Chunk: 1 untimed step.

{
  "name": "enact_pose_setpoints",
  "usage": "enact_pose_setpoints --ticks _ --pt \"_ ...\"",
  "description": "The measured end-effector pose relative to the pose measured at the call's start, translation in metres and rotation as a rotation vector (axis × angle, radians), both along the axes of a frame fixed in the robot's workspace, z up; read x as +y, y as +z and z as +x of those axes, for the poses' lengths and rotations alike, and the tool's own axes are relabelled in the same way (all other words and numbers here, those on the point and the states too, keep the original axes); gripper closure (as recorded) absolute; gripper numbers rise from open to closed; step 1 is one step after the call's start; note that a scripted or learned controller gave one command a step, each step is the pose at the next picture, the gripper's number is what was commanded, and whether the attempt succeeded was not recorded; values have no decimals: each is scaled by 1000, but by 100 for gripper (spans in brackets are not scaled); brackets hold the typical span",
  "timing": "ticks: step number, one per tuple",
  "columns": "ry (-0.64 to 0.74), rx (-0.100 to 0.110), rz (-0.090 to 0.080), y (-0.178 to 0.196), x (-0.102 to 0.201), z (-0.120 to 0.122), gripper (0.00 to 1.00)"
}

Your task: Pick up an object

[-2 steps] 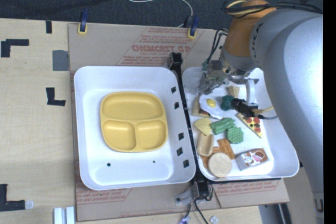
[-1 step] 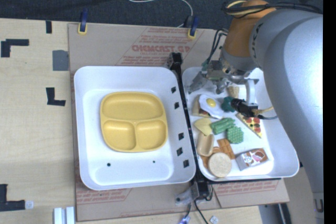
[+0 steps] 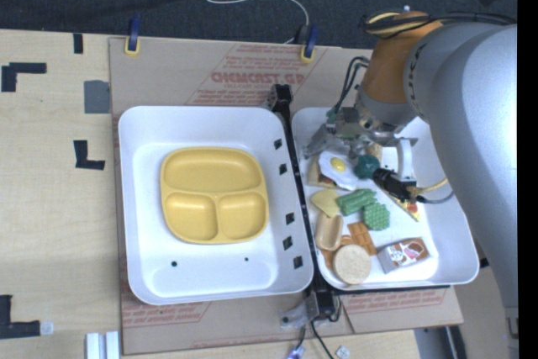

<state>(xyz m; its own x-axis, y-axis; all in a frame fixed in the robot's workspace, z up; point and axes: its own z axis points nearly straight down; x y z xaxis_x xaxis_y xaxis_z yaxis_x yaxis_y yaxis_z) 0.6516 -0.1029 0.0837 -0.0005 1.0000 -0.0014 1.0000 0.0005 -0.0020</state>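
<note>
Nearest the front edge of my right-hand bin (image 3: 458, 265) lie a round tan biscuit (image 3: 352, 263) and a small printed packet (image 3: 403, 255), the packet toward the front right corner. Just behind them sit a bread-like piece (image 3: 327, 230), a green knobbly piece (image 3: 377, 216) and a green leafy piece (image 3: 355, 201), all crowded together. Further back rests the fried egg (image 3: 338, 166), close to the bin's left wall. My gripper (image 3: 363, 149) hangs over the back of this pile, low beside the egg and a dark teal piece (image 3: 366, 166); whether it is spread or closed I cannot tell, and I see nothing held. I judge the egg or teal piece the likeliest target. To do it well I should come straight down on one item, clear of its neighbours, and close firmly before lifting. The left-hand bin (image 3: 134, 206) carries a yellow divided tray (image 3: 214, 193).
</note>
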Motion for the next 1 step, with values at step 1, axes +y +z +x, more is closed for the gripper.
enact_pose_setpoints --ticks 1 --pt "-1 0 0 1 8 -15 0"
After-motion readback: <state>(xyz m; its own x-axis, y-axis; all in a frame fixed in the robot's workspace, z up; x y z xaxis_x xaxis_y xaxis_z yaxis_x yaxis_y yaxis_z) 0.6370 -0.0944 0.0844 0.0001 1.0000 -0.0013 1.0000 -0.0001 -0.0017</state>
